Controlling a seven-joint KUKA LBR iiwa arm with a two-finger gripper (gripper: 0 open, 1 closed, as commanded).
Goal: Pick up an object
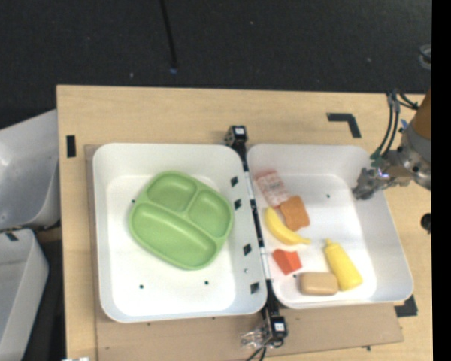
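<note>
Gripper hanging over right bin, near its upper right wall; can't tell from this angle whether open or closed, nothing seen between the tips. No pick made yet, judging by layout.

Candidates all in right bin, left and lower part: banana, orange block touching banana's upper side, clear packet just above that, red piece below banana, yellow bottle lying tilted, tan block touching bottle's lower end.

Best bet probably yellow bottle: nearest to gripper, free on its right side. Suggest centring over its middle, turning jaws across the narrow axis, descending straight. Round body likely to roll, so off-centre closing risky.

Watch-outs:
- tan block pressed against bottle's low end, so stay toward the neck half
- banana and orange block in contact; grabbing one likely drags the other
- packet looks thin and slippery, poor target
- bin wall close to gripper now; needs clearance before travel

Left bin holding green divided plate, well apart, not in the way. Divider clips between bins near red piece.
</note>
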